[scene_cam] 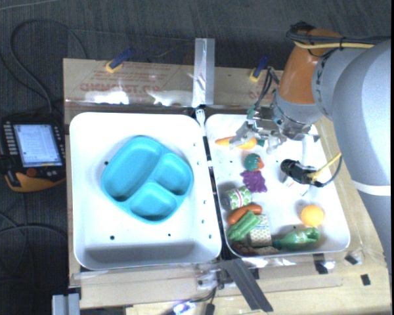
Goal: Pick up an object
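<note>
My gripper (pixel 261 134) hangs low over the back of the right bin (pixel 335 195), reaching in from the right. Just to its left lies a small orange and yellow piece (pixel 239 140), close to the gripper; whether they touch is unclear. Below the gripper sit a teal round toy (pixel 253 161) and a purple grape bunch (pixel 255 180). Nearer the front are a green and white can (pixel 238 197), an orange-red carrot-like piece (pixel 244 212), a green vegetable (pixel 247 224), a patterned box (pixel 261 232), a dark green bottle-shaped toy (pixel 297 239) and an orange ball (pixel 312 214).
The left bin (pixel 92 241) holds a blue divided plate (pixel 148 177). A narrow rim separates the two bins. A pendant with a screen (pixel 31 149) lies off the bench at the left. Clamps (pixel 120 59) hold the bench's back edge.
</note>
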Controlling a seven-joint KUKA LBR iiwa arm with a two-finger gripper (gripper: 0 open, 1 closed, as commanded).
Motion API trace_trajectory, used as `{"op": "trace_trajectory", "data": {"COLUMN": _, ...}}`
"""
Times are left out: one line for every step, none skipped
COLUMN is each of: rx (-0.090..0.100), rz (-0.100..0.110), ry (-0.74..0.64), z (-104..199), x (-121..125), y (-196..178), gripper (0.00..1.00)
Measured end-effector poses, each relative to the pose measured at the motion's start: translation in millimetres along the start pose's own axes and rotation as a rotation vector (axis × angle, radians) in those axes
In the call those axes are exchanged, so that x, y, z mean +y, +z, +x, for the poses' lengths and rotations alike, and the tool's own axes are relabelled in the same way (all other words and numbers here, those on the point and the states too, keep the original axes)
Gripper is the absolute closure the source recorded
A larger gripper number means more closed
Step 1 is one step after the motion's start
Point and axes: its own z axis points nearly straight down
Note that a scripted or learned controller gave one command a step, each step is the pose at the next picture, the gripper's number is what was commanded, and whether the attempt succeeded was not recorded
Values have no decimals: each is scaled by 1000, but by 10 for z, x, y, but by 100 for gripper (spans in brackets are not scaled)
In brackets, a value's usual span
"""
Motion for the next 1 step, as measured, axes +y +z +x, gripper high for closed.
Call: {"op": "trace_trajectory", "data": {"rx": 1, "rz": 1, "ry": 308, "z": -201, "x": -97, "y": 247, "gripper": 0}}
